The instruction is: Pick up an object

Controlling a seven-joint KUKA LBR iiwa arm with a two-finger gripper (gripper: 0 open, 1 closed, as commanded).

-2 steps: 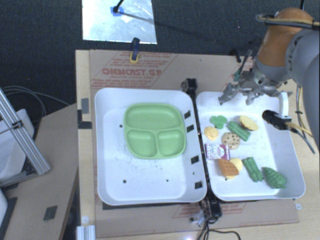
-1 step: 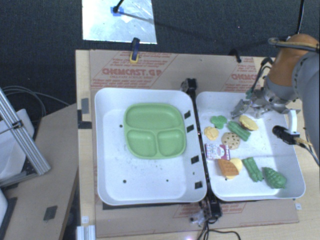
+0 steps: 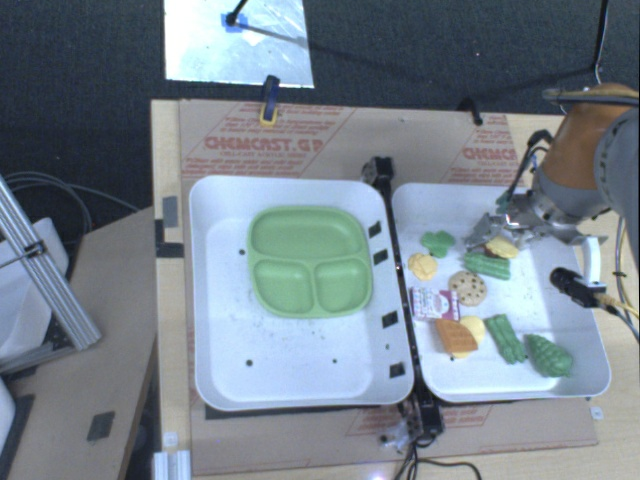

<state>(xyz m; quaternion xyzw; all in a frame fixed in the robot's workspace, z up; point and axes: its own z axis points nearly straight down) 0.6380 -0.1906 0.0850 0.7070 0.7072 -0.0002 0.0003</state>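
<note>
The fingers of the gripper (image 3: pixel 490 233) were low in the right bin (image 3: pixel 590 368), but I cannot tell if they were wide, narrow or closed on something, because they were small and blurred among the toys.

The bench (image 3: pixel 300 138) was covered with a brown board with red letters, and the two white bins lay on it side by side, touching along a black hinge line in the middle. The left bin (image 3: pixel 215 298) held a green divided plate (image 3: pixel 308 261) near its middle, with free white floor on all sides of it, most of all on the near side. The right bin had free floor along its far edge and at its right side.

The arm (image 3: pixel 585 163) came in from the right, over the far right corner of the right bin. Its orange band was high and the wrist bent down and to the left, so the gripper pointed to the toys at the far part of the bin.

The objects to pick lay in the right bin. A green bean pod (image 3: pixel 487 265) and a small yellow piece (image 3: pixel 502 249) were just beside the gripper. A green leaf shape (image 3: pixel 436 241) and a yellow round toy (image 3: pixel 423 266) were to the left. A cookie (image 3: pixel 467 288) was in the middle. A pink packet (image 3: pixel 434 304), an orange block (image 3: pixel 457 337), a green pickle (image 3: pixel 506 338) and a dark green lump (image 3: pixel 549 354) were on the near side.
</note>
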